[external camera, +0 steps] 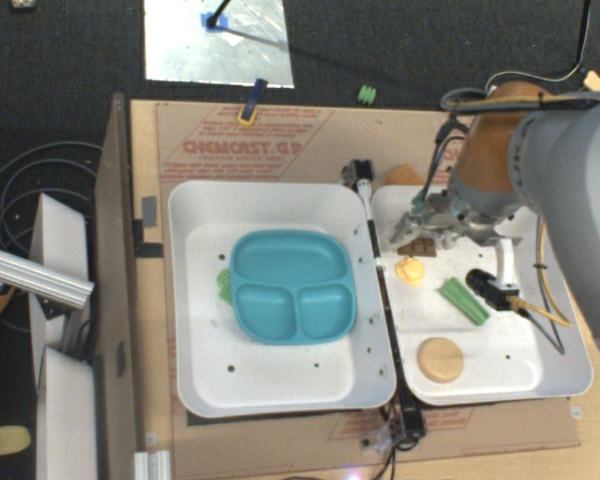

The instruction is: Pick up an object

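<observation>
Just below the gripper (417, 240), open or closed I cannot tell, sits a small, rounded, smooth yellow lump (410, 270).

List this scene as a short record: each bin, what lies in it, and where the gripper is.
left bin: teal divided plate in the middle; a green piece peeks out at the plate's left edge
right bin: small yellow piece, green block, tan round disc
gripper: over the far left part of the right bin, just beyond the small yellow piece
held object: cannot tell
task state: nothing seen lifted yet
</observation>
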Robot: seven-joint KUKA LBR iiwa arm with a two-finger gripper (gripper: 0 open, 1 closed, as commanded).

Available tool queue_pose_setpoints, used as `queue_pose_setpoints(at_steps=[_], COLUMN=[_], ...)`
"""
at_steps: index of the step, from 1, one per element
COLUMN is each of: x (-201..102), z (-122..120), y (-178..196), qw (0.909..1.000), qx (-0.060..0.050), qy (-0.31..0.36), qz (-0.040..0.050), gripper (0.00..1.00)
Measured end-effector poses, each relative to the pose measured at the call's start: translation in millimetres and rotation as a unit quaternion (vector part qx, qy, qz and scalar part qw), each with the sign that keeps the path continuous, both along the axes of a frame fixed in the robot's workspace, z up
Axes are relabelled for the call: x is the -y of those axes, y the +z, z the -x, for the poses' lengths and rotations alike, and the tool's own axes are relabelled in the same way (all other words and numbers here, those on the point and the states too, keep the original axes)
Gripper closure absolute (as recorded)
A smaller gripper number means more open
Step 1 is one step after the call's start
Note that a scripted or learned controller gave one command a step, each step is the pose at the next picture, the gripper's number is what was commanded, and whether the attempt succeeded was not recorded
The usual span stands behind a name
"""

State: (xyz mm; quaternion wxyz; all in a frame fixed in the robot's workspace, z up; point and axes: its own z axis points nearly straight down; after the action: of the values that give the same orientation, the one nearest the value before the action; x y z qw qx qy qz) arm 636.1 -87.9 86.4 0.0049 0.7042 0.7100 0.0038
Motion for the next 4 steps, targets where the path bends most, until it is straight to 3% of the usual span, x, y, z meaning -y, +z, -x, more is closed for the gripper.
queue_pose_setpoints(at_steps=[1, 2, 3, 4], x=[10, 9, 57, 54], z=[-7, -9, 12, 12], y=[-1, 11, 113, 106], qw=[1.0000, 1.0000, 1.0000, 1.0000], qx=[-0.003, -0.001, -0.001, -0.005], qy=[-0.002, -0.001, -0.005, -0.003], qz=[-0.0007, -0.0005, 0.0014, -0.0001], gripper=[0.00, 1.00, 1.00, 0.00])
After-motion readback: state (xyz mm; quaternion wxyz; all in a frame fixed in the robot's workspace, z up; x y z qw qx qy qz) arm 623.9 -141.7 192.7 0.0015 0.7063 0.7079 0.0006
